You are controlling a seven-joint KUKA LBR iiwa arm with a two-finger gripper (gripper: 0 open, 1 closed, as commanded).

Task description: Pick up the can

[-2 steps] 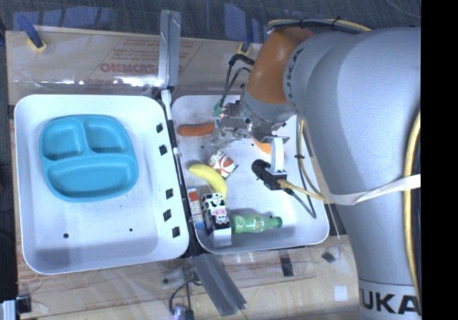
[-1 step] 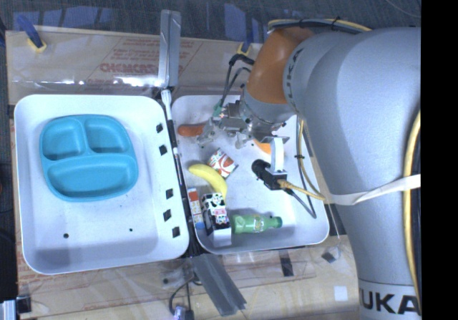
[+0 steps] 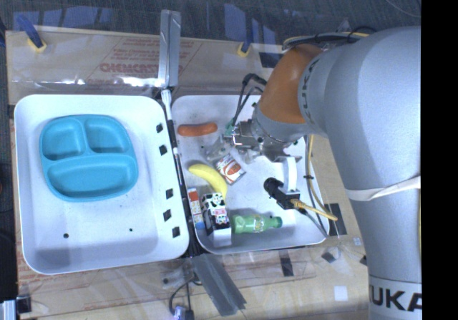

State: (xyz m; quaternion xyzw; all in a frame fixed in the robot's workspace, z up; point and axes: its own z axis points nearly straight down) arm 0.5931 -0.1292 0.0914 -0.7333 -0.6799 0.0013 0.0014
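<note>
The can (image 3: 230, 169) lies tilted on its side in the right bin (image 3: 308, 236), just beside the banana (image 3: 208, 176), directly under the pincer (image 3: 240, 141), whose opening I cannot tell from here.

Glossy printed metal on the can (image 3: 230, 168) below the gripper (image 3: 238, 141); smooth green plastic bottle (image 3: 256, 223) farther below.

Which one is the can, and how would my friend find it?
Look in the right bin, in front of the arm's orange band. The can lies tilted beside the yellow banana. It is the small red-and-white cylinder, unlike the green bottle or the sausage.
</note>
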